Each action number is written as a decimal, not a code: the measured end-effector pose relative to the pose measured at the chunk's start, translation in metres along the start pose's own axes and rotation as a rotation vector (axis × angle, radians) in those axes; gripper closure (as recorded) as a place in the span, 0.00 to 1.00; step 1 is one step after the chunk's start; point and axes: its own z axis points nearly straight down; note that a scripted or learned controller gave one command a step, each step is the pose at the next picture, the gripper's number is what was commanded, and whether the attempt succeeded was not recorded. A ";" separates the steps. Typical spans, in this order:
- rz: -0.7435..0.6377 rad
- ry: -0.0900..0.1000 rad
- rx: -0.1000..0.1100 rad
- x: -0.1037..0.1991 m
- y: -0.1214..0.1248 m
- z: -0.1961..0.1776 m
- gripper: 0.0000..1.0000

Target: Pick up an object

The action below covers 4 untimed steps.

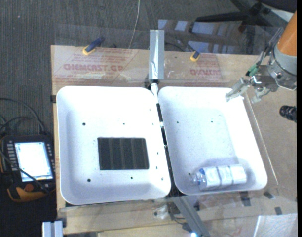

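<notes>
A clear plastic bottle (221, 177) with a white label lies on its side in the near right corner of the right bin (205, 117). A dark ribbed rectangular pad (123, 153) lies flat in the middle of the left bin (77, 107). My gripper (245, 93) hangs above the far right corner of the right bin, well away from the bottle. Its fingers are spread open and nothing is between them.
A grey metal bar (156, 60) stands at the back between the bins. Two yellow clamps (93, 45) (194, 56) hold the board behind them. A handheld screen unit (30, 162) with cables lies on the floor to the left. A chair base (240, 4) stands at the far right.
</notes>
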 end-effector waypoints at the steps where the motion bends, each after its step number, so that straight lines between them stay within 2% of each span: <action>1: 0.065 0.001 0.002 0.038 -0.082 0.128 0.00; 2: -0.182 0.000 0.000 0.066 -0.128 0.074 0.00; 3: -0.199 -0.004 -0.017 0.109 -0.123 0.172 0.00; 4: -0.081 0.000 -0.001 0.095 -0.128 0.122 0.00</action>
